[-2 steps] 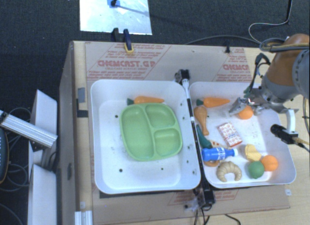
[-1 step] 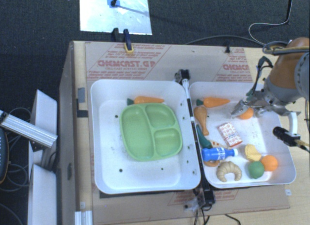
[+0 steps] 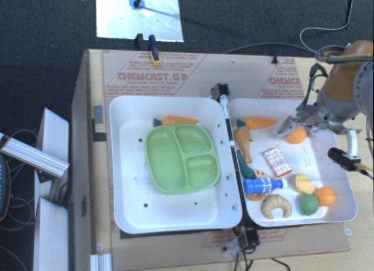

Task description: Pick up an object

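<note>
My gripper [image 3: 297,127] is low over the back right of the right bin [image 3: 345,205], its grey fingers spread open. A small orange fruit [image 3: 297,136] lies on the bin floor between and just below the fingertips; I cannot tell whether they touch it. The same bin holds a carrot [image 3: 260,122], a drumstick [image 3: 242,142], a red and white packet [image 3: 276,162], a blue bottle [image 3: 263,185], a croissant [image 3: 276,205], a yellow piece [image 3: 304,183], an orange ball [image 3: 325,195] and a green ball [image 3: 309,204].
The left bin [image 3: 131,205] holds a green divided plate [image 3: 181,157] and a second carrot [image 3: 178,120] behind it. A black divider bar [image 3: 229,147] runs between the bins. A black cable end [image 3: 342,159] hangs over the right bin's right edge.
</note>
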`<state>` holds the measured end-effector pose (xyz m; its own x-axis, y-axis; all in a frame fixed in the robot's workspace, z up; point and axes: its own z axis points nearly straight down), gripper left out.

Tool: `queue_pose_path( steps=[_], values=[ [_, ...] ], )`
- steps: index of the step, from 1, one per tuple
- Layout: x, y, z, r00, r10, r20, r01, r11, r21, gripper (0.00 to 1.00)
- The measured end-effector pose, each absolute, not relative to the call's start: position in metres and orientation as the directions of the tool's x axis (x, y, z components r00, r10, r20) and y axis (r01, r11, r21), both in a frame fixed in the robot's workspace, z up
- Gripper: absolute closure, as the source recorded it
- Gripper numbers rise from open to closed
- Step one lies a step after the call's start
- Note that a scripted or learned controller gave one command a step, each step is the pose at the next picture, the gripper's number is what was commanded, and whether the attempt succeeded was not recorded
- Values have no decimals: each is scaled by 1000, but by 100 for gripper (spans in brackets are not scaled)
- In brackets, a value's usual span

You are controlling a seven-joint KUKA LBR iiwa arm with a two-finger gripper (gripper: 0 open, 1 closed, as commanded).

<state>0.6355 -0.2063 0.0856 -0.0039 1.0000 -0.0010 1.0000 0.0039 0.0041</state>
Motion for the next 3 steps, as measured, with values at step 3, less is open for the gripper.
queue_pose_path(
  steps=[3],
  values=[
    [622, -206, 85, -2, 1000, -1, 1000, 2, 2, 0]
  ],
)
